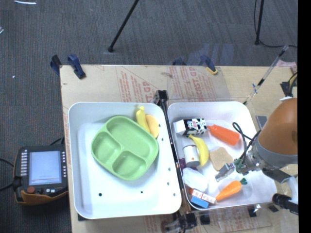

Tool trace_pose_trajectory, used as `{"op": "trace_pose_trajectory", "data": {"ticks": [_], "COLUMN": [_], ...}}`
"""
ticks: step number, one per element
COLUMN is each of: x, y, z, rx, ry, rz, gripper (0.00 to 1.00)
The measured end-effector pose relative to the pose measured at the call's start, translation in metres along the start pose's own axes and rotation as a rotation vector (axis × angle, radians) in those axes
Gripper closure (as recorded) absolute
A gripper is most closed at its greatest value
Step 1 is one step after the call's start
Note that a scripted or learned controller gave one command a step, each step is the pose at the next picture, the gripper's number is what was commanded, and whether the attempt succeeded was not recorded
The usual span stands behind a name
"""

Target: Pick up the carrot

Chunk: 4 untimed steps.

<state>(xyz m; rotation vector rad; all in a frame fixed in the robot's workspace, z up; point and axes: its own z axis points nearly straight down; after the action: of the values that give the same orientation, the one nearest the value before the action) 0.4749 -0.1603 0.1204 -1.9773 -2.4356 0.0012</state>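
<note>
The carrot [228, 191], orange with a green top on its right end, lies tilted near the front right of the right bin [245, 108]. My gripper [224, 172] hovers just above and left of it, over the edge of a tan bread slice [219, 157]. Nothing shows between the gripper and the carrot. The arm's orange band [286, 125] rises at the right, over the bin's right wall.
The right bin also holds a longer orange-red item [224, 134], a banana [200, 148], a black-and-white carton [195, 125], a white cup [191, 155] and a small red-blue box [201, 198]. The left bin [85, 198] holds a green divided plate [125, 147] and yellow fruit [148, 123].
</note>
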Motion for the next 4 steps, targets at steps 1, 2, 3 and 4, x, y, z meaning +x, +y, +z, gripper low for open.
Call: {"op": "trace_pose_trajectory", "data": {"ticks": [1,2,3,4], "x": [0.004,0.004,-0.005,-0.004], "y": [0.001,0.002,0.001,0.001], "z": [0.035,0.025,0.0,0.001], "rx": [0.001,-0.001,-0.003,-0.002], "ry": [0.002,0.002,-0.003,-0.001], "rz": [-0.474,-0.468,-0.466,-0.465], "gripper": [0.0,1.0,1.0,0.0]}}
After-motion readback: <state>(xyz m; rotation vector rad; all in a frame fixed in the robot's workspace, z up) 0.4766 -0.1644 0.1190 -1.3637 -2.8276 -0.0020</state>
